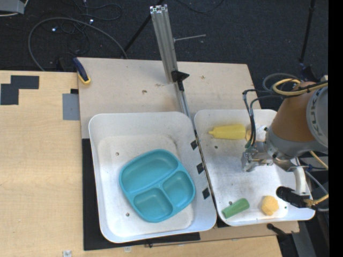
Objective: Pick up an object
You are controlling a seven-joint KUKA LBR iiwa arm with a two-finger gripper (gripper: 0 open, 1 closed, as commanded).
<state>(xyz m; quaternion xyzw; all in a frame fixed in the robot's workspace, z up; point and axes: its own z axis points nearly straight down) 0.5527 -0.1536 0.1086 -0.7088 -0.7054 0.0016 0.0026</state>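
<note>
1 fixed overhead camera, slanting onto 2 bins (102,138).

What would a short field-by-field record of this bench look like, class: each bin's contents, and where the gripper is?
left bin: one blue divided plate, lying flat
right bin: yellow corn-shaped piece near the far side; green cylinder and small yellow lump near the front edge
gripper: over the right bin, between the corn-shaped piece and the front pair
held object: none visible between the fingers
arm: enters from the right
</note>
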